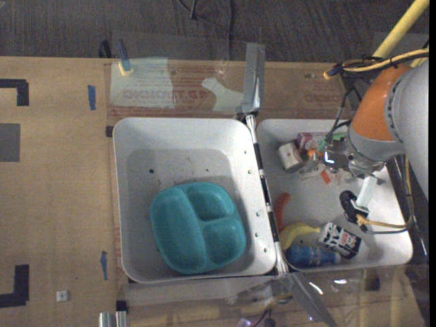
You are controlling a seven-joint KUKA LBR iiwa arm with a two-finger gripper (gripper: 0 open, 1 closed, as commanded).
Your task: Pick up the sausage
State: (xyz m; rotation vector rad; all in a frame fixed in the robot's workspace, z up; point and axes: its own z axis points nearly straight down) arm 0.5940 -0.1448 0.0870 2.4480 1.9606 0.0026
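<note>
Orange sausage: we see it lying at the left edge of the right bin, just above the banana.
Gripper: we place it up and to the right of the sausage, well apart from it, low over small items at the bin's far end.
Jaws: we cannot tell how they stand.
Carton: right of the banana.
Blue bottle: just below the banana.
Teal tray: in the left bin.
</note>
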